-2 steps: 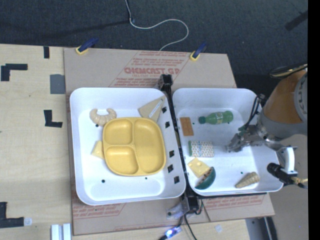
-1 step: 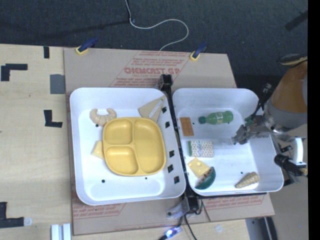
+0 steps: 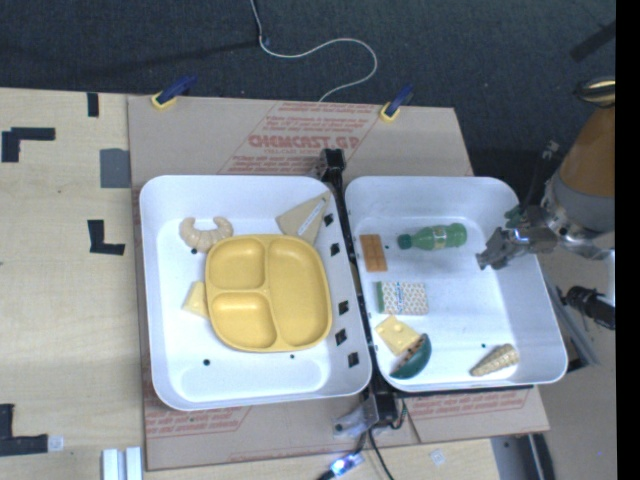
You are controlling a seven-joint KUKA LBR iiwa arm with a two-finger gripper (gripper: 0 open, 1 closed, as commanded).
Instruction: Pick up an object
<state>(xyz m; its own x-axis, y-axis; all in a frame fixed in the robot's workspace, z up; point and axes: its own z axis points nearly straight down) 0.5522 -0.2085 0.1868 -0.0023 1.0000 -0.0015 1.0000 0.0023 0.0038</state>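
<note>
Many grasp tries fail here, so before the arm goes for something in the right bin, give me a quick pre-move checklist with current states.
1. Gripper over the right bin: ok, above its right side.
2. Nothing between its fingers: ok.
3. Finger opening: cannot tell.
4. Green bottle reachable: ok, lies free, left of gripper.
5. Yellow wedge isolated: not ok, touches the dark green piece.
6. Cone-shaped piece away from wall: not ok, near the front wall.

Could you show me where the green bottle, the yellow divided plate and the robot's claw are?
green bottle [image 3: 436,237]: camera view, on its body.
yellow divided plate [image 3: 268,291]: camera view, on its centre ridge.
gripper [image 3: 490,259]: camera view, at its fingertips.
</note>
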